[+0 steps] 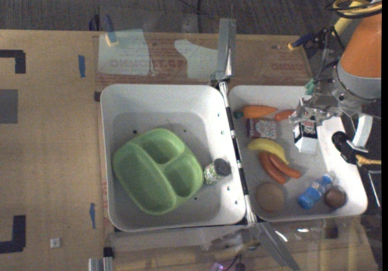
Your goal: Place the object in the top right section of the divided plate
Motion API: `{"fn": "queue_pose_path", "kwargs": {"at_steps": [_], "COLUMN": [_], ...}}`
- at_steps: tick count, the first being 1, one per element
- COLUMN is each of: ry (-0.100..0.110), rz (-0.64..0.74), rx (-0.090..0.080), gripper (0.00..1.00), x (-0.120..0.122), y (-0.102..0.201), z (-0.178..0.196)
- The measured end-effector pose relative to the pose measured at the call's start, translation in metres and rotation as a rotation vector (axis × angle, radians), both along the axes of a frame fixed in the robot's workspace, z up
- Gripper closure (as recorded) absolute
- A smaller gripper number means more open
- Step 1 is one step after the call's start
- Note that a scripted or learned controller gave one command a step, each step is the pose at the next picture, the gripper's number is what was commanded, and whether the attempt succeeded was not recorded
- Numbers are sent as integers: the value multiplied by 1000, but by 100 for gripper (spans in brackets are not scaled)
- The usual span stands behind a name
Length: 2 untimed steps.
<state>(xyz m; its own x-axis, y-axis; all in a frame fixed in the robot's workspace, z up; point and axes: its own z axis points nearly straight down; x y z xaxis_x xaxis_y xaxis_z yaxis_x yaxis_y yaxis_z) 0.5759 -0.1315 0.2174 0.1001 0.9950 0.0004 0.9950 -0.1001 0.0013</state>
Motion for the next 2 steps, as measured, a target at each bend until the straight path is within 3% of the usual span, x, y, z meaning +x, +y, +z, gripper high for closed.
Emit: {"fn": "queue_pose_path", "kwargs": {"at_steps": [1, 2], "ry": [0, 5], "rz": [-47, -128], "rx": [0, 0], "gripper": [100, 100], "x": [29, 3], "y": [80, 125], "z": [7, -33]}}
